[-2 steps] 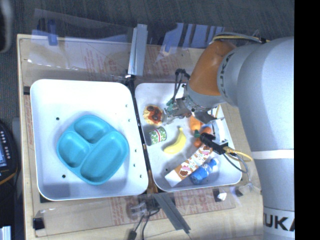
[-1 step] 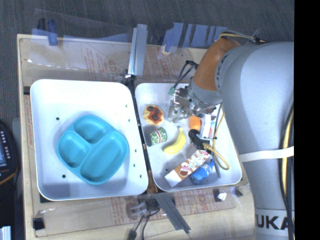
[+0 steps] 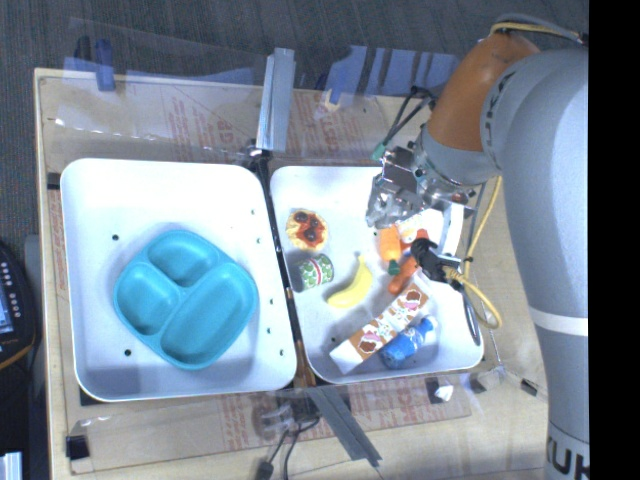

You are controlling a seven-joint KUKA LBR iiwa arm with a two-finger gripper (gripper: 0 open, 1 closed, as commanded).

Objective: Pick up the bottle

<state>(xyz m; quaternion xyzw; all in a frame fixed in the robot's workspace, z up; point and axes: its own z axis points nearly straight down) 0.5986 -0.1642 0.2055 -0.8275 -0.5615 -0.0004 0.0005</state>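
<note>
Not much done yet: bottle [image 3: 408, 345] lies at the lower right of the right bin [image 3: 330, 183], gripper [image 3: 385, 211] hovering well above it, grip unclear.

Single fixed camera, mounted above the bench [image 3: 150, 118], looking down at a slant. Far bench edge runs across the upper frame, near edge along the bottom. Left bin [image 3: 90, 198] fills centre-left of frame, right bin [image 3: 330, 183] sits centre to lower right; both fit whole, so mid-range framing. Arm [image 3: 530, 168] enters from the right edge, large in frame, closer to the lens than the bins. Dark floor [image 3: 200, 8] shows across the top.
</note>
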